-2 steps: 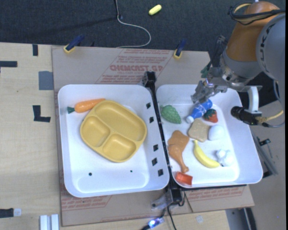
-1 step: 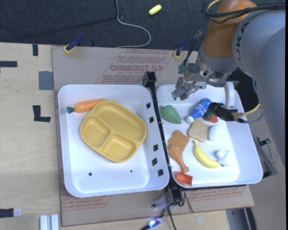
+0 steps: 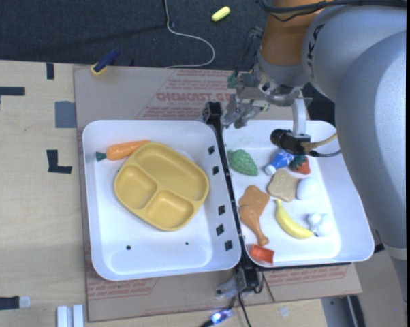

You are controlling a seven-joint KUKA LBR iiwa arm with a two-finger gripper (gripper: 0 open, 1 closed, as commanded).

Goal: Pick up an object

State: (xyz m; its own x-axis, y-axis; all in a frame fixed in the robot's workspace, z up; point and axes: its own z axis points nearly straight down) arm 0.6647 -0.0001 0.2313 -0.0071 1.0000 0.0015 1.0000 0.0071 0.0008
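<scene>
My gripper (image 3: 240, 114) hangs over the far left corner of the right bin (image 3: 327, 251), close to the divider between the two bins. Just in front of it lies a green leafy toy (image 3: 243, 162). Further into that bin are a blue item (image 3: 280, 161), a red strawberry (image 3: 301, 164), a slice of toast (image 3: 282, 184), a white egg (image 3: 307, 188), a chicken drumstick (image 3: 253, 210), a banana (image 3: 292, 224), a small white object (image 3: 317, 220) and a red piece (image 3: 261, 253). I see nothing held in the gripper.
The left bin (image 3: 150, 261) holds a yellow divided plate (image 3: 162, 184) and a carrot (image 3: 125, 150) at its far edge. The arm's bulk covers the right side. A black cable and a yellow object (image 3: 221, 13) lie on the dark surface behind the bins.
</scene>
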